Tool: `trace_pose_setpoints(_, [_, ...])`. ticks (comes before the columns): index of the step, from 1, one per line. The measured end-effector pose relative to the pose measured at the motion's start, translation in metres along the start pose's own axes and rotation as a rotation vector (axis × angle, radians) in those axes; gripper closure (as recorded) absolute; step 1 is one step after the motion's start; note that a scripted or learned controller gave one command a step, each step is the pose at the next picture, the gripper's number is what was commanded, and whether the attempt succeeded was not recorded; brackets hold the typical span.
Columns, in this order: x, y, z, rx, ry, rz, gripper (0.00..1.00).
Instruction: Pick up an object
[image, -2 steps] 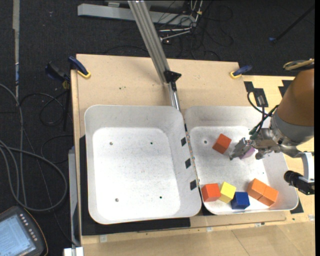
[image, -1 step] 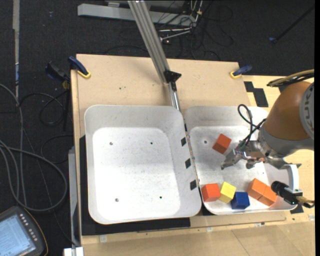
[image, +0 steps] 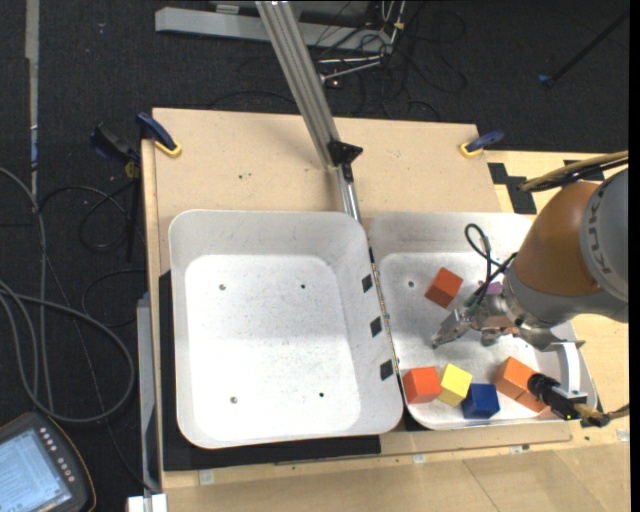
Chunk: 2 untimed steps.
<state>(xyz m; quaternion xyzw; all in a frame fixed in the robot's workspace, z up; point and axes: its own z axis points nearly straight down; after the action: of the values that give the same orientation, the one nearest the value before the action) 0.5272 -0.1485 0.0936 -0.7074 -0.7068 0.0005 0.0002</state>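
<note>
The right bin (image: 420, 262) holds several small blocks. An orange block (image: 444, 287) lies near its middle, and another orange block (image: 421, 384) sits at the front beside a yellow block (image: 455, 383) and a blue block (image: 481, 401). A further orange block (image: 518, 380) rests at the front right. My gripper (image: 458, 327) reaches in from the right and hangs low over the bin floor, between the middle orange block and the front row. Its fingers are spread, and nothing sits between them.
The left bin (image: 268, 325) stands beside the right one, sharing a divider with black clips (image: 377, 325). A metal pole (image: 310, 90) slants in from the top to the bins' rear junction. Clamps (image: 158, 135) hold the wooden board's back corners.
</note>
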Motion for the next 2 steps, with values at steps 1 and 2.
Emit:
trace_pose_setpoints(1, [0.000, 0.001, -0.012, -0.003, 0.000, 0.000, 1.00])
trace_pose_setpoints(2, [0.006, -0.002, -0.058, -0.007, -0.001, -0.004, 1.00])
